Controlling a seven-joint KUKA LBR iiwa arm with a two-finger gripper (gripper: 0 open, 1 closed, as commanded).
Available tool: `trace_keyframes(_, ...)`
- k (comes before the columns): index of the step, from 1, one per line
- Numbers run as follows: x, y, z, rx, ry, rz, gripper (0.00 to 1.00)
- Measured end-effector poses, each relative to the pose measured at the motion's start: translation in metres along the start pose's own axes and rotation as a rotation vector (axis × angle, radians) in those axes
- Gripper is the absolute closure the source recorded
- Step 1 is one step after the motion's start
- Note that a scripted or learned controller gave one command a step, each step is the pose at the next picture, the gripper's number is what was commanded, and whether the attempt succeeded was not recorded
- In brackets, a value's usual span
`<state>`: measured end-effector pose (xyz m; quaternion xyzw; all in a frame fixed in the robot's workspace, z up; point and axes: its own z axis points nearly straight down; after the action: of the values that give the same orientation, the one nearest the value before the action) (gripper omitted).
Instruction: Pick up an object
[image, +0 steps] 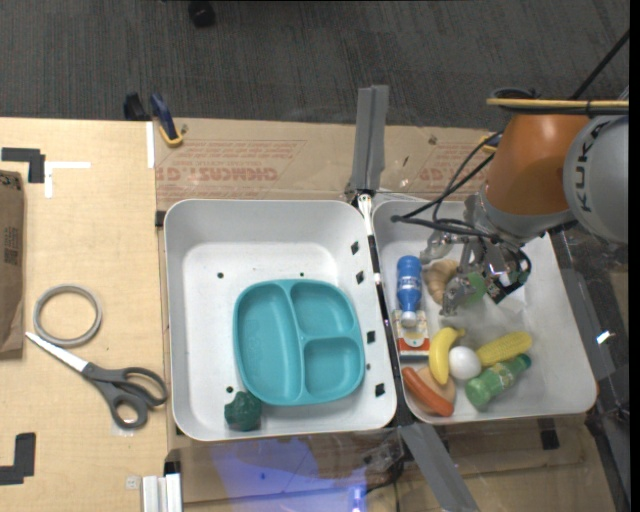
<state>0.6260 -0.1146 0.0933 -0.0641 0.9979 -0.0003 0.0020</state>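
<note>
My gripper (466, 280) hangs low in the right bin (560, 330), under the orange wrist band (530, 160). It is over the bin's back middle, just right of a tan rounded object (438, 281). A blue bottle (408, 281) lies to the left of that. In front of the gripper lie a banana (441, 354), a white egg (463, 362), a yellow corn cob (504, 347), a green bottle (493, 383) and a red-orange carrot (428, 392). Cables and the wrist hide what is directly beneath the gripper.
The left bin (200, 250) holds a teal divided plate (298, 340) and a small dark green object (243, 411) at its front. On the bench to the left lie scissors (110, 378) and a tape roll (67, 313).
</note>
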Motion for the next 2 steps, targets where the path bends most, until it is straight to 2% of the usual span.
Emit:
trace_keyframes(1,0.067,0.026,0.0,0.0,0.001,0.17,0.0)
trace_keyframes(2,0.137,0.016,0.001,0.0,0.004,0.246,0.0)
